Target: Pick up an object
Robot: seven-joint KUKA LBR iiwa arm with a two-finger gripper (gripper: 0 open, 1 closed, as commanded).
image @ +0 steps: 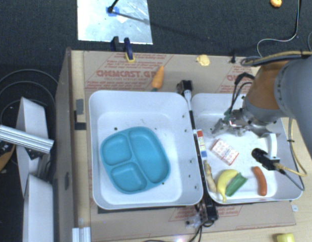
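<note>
Hovering low over the far part of the right bin, the pincer is blurred by wrist and cables, so I cannot tell whether it is open or closed. Nothing shows held in it.

The closest thing to pick is the packet, red and white, lying flat on the bin floor just near of the pincer and apart from everything else. To do this step well, I judge the pincer should move a little nearward, centre over the packet, turn to span its narrow side and come straight down. A flat packet gives little to pinch, so an off-centre close may only push it along the floor.

The right bin also holds a banana at its near edge, a green piece touching the banana's right side, and a sausage further right. The left bin holds one blue tray with three compartments, all bare
</note>
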